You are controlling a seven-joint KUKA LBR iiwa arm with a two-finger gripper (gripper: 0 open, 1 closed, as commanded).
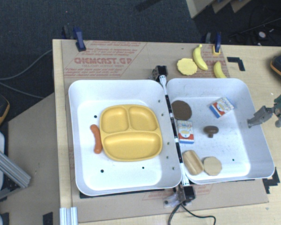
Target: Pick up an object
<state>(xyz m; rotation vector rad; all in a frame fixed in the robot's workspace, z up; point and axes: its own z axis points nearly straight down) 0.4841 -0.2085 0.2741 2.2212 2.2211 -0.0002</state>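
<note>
My gripper (258, 117) reaches in from the right, over the right rim of the right bin (239, 90). Nothing shows in its grasp. In that bin lie a brown disc (181, 109), a red, white and blue carton (222, 107), a second small carton (185, 130), a small brown mushroom-shaped piece (210, 131), a tan bread loaf (193, 162) and a round tan biscuit (212, 165). The nearest object to the gripper is the carton at the back, a short way to its left.
The left bin (84, 168) holds a yellow sectioned plate (130, 132) and an orange sausage (96, 138) beside it. Behind the right bin, on the bench, lie two bananas (200, 57) (219, 70) and a yellow wavy slice (187, 66).
</note>
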